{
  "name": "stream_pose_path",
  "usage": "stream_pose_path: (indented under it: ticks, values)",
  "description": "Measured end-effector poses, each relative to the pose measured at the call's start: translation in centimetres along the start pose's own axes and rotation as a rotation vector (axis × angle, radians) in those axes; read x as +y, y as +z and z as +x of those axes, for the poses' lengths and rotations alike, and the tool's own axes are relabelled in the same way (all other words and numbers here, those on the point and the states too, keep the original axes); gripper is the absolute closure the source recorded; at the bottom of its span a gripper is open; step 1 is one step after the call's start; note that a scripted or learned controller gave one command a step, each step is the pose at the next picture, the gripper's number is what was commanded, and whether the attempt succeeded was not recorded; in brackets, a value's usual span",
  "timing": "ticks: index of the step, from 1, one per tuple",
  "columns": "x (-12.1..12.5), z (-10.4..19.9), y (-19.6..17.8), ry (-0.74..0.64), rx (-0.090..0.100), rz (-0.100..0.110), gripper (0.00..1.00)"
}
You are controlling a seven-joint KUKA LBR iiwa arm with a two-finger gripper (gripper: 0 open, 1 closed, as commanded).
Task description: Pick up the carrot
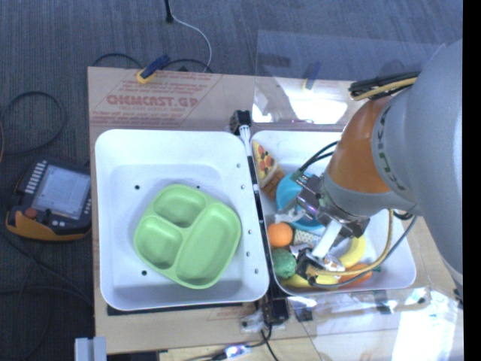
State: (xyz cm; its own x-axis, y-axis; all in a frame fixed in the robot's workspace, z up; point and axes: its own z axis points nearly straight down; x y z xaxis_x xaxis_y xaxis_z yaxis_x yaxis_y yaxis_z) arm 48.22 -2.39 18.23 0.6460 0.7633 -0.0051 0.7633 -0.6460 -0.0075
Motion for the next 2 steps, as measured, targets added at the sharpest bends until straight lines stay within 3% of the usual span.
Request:
stream_pose_path:
  ticks: [1, 2]
  values:
    - [6.2, 1.1, -0.7, 0.030, 0.000, -0.005, 0.00]
    - [0.5, -0.6, 0.0, 0.218, 0.000, -0.001, 0.00]
